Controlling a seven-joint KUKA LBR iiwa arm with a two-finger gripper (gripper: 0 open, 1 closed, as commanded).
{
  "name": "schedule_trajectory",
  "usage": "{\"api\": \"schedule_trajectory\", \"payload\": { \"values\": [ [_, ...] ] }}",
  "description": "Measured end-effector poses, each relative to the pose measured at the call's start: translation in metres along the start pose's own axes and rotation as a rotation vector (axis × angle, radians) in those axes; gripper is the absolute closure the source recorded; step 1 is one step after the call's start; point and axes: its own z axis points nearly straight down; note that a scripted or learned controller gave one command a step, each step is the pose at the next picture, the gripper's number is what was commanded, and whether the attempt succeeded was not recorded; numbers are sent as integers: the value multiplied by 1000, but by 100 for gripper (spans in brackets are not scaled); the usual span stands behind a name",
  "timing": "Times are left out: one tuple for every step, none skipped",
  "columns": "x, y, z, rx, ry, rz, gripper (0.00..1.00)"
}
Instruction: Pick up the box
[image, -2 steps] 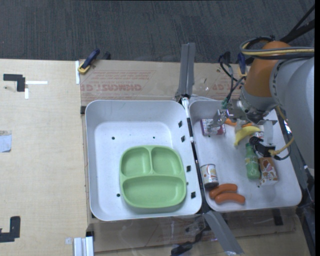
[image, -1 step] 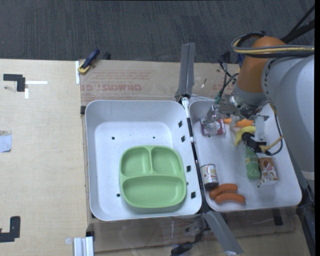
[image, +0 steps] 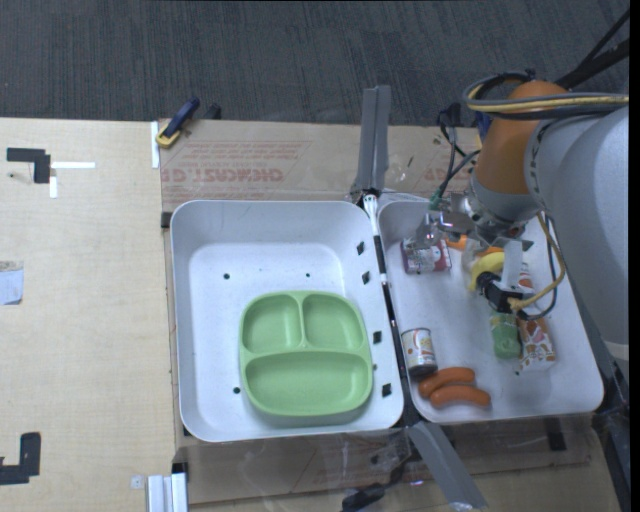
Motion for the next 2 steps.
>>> {"api": "schedule_trajectory", "payload": {
  "values": [
    [-2,1,-7,1,-3,-2,100],
    [-2,0,-6,4,-3,-2,0]
  ]
}}
